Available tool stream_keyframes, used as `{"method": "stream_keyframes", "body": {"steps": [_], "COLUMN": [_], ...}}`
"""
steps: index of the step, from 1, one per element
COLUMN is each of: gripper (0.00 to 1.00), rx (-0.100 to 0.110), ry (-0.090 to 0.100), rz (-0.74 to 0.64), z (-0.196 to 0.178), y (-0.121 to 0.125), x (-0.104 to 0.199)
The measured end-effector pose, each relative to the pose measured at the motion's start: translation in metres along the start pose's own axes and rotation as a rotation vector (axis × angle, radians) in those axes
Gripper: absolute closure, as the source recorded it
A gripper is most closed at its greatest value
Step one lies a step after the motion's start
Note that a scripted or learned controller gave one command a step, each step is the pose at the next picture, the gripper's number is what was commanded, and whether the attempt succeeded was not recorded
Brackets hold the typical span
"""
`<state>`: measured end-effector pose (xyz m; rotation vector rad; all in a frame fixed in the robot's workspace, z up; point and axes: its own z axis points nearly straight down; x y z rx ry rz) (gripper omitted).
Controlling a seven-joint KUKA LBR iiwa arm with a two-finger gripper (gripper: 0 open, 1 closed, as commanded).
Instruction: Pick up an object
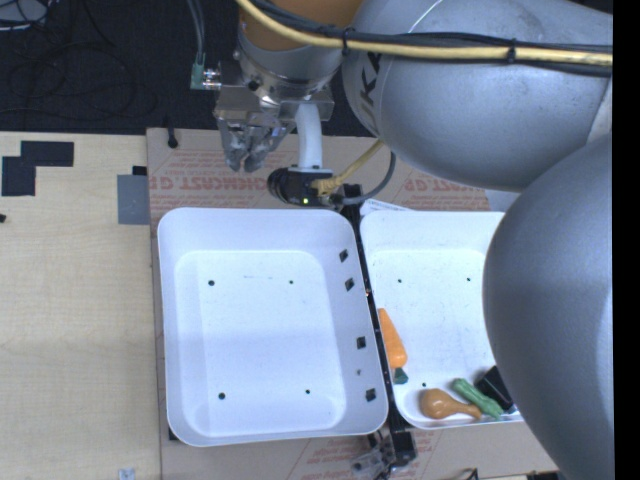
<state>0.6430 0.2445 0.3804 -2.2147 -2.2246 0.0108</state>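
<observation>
While the orange carrot-shaped piece (393, 340) lies against the left wall of the right bin (440, 268), a tan pear-like piece (444, 404), a green piece (476, 397) and a black item (495, 387) sit near that bin's front edge. The left bin (170, 298) adjoins it on the pale wooden tabletop (70, 318), with dark cabling behind. The claw (250, 153) hangs beyond the left bin, fingers drawn close together, gripping nothing.

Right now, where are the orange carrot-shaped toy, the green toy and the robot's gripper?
Orange carrot-shaped toy (392, 339): camera view, middle of its body.
Green toy (476, 397): camera view, middle of its length.
Gripper (250, 153): camera view, at its tips.
</observation>
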Motion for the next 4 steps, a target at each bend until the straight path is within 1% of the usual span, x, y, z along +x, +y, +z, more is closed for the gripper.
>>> {"method": "stream_keyframes", "body": {"steps": [1,2,3,4], "gripper": [1.00,1.00,1.00,1.00], "rx": [0.003,0.010,-0.003,-0.001], "ry": [-0.001,-0.003,0.001,0.002], "rz": [0.003,0.003,0.007,0.002], "z": [0.061,0.217,0.173,0.241], "y": [0.000,-0.023,-0.027,0.002], "x": [0.000,0.000,-0.043,0.001]}}
